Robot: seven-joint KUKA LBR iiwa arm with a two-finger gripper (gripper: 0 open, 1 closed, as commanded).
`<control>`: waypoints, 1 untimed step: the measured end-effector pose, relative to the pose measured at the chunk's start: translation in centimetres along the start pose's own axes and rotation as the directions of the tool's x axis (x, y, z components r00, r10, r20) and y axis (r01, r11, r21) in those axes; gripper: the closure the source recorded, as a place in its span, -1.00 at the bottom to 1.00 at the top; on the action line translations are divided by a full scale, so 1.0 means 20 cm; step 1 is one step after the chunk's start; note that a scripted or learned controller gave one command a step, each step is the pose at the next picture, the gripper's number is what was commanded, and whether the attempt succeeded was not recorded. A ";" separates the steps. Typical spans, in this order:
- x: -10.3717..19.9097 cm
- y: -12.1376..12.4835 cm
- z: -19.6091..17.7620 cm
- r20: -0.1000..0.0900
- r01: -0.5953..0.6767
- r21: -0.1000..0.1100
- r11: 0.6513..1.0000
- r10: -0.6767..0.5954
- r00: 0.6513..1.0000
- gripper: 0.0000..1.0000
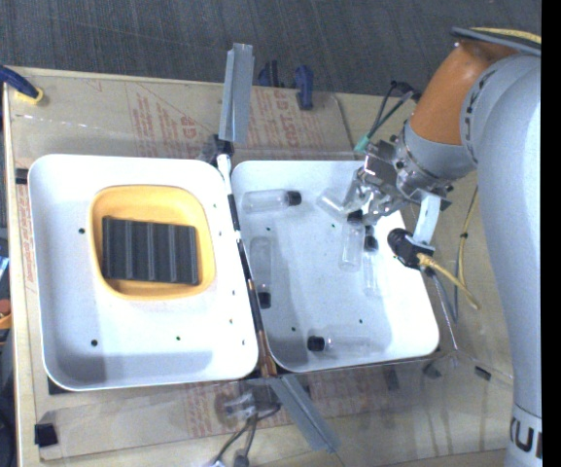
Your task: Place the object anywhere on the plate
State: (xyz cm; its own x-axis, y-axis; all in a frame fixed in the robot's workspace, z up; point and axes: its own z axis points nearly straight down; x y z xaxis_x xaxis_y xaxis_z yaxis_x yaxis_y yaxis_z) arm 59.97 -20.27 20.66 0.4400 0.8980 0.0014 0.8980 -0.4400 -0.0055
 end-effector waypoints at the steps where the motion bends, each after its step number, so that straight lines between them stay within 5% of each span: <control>1: 0.41 -0.13 0.11 0.002 0.168 0.000 0.986 -0.168 0.986 1.00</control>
State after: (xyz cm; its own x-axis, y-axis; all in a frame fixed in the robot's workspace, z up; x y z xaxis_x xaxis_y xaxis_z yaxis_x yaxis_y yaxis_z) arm 61.12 -11.77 18.51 0.2828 0.9592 0.0002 0.9592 -0.2827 -0.0051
